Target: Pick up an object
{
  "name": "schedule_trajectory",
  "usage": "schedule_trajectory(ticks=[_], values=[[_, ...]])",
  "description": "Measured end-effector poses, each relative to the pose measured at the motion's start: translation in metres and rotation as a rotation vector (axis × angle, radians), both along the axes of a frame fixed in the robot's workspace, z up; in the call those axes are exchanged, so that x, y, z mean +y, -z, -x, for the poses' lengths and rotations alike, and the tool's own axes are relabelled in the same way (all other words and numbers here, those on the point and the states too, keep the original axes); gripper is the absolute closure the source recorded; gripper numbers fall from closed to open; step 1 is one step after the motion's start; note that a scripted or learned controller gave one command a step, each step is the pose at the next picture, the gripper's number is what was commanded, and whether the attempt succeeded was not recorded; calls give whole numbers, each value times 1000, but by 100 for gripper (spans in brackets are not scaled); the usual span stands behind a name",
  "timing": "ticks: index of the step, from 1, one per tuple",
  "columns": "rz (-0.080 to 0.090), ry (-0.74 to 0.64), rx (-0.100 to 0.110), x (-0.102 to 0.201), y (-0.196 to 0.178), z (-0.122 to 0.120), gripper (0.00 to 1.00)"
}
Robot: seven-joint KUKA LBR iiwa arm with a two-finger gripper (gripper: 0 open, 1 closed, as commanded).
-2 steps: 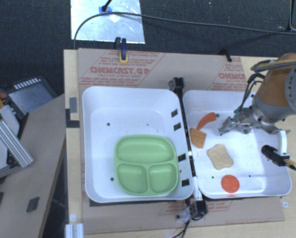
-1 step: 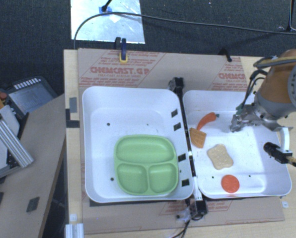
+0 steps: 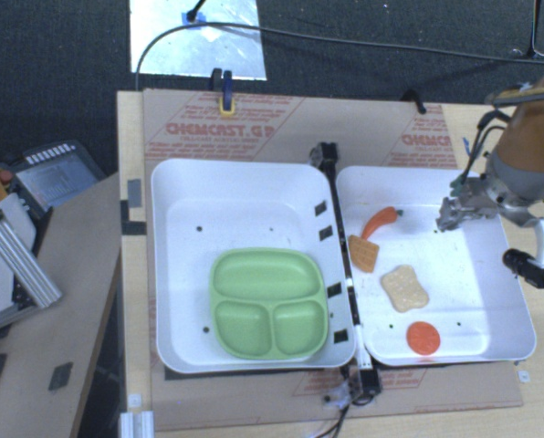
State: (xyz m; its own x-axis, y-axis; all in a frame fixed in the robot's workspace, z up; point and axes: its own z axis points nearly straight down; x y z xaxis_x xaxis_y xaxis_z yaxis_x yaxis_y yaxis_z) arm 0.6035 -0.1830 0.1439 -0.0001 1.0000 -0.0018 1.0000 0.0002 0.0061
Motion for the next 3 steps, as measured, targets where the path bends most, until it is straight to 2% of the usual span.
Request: schedule_trajectory(ticks=[1,2,3], values=[[1,-4,-2,2,-58,-11,100],[-1,-4,3,2,-72,-12,100],[-3,-9,4,58,-63,-17,100]])
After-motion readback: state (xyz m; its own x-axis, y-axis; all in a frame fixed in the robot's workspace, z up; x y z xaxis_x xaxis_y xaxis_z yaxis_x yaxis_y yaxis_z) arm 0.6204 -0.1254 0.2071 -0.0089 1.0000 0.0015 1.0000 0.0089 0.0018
